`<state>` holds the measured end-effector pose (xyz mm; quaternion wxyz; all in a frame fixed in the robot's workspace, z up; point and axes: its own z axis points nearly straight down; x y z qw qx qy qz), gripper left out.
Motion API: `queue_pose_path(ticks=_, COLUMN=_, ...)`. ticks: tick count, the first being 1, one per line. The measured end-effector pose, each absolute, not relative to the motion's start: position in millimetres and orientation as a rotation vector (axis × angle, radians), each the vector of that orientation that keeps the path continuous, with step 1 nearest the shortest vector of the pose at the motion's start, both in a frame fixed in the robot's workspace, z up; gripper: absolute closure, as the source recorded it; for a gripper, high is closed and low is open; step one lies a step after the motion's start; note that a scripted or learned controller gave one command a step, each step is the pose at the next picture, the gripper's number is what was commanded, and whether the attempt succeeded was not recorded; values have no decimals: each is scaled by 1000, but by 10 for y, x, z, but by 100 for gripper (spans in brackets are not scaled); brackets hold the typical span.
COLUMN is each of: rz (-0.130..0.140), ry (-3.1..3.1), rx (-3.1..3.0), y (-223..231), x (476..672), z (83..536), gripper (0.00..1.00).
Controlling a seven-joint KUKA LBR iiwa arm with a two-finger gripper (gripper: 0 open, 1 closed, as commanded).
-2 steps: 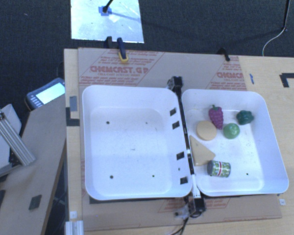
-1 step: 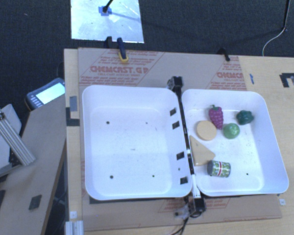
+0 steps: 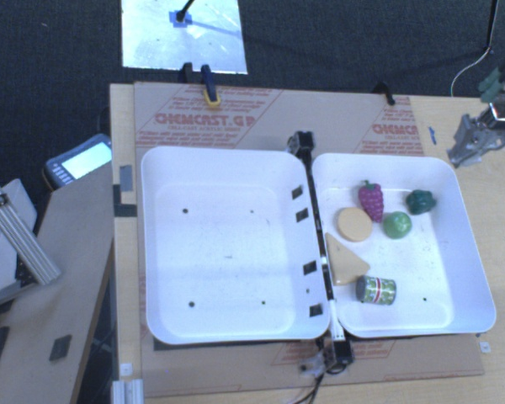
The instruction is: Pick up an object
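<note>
my tool [image 3: 474, 144] hangs at the far right edge of the view, above the desk [image 3: 353, 112] just past the upper right corner of the right bin [image 3: 463, 251]. it is small and grey there, and i cannot tell how it stands or whether anything is in it.

the things i could pick all lie in the right bin, below and to the left of my tool, well apart from it. nearest is a dark green lump [image 3: 420, 200] with a bumpy, leafy outline, close to the bin's upper right. just left of and below it sits a smooth light green ball [image 3: 396, 225]. a purple grape bunch [image 3: 370, 199], knobbly, with a short green stem at its top, has its long axis running roughly up and down the view, stem pointing to the far side. just below it, touching or nearly so, lies a flat tan disc [image 3: 353, 224]. further toward the near side a pale yellow wedge [image 3: 348, 260] lies flat against the divider between the bins, its sharp tip pointing toward the far side. beside its lower edge a small can [image 3: 376, 290] with a green and white label lies on its side, long axis running left to right.

the left bin [image 3: 223, 251] is shallow, white and smooth, with a few small dark holes in its floor.
</note>
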<state>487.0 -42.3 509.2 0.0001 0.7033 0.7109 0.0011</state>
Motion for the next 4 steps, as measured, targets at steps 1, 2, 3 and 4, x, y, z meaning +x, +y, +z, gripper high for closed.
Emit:
queue_pose_path(ticks=1, rz=2, ry=2235, rx=2209, y=288, x=5203, z=4821, gripper=100)
queue_pose_path(ticks=2, rz=-4, ry=2238, rx=2211, y=1131, x=5296, z=4112, gripper=100)
queue_pose_path(ticks=3, rz=15, ry=2231, rx=2208, y=1556, x=4849, z=4823, gripper=100)
queue_pose_path(ticks=4, rz=-9, ry=2234, rx=2214, y=2056, x=4855, z=3935, gripper=100)
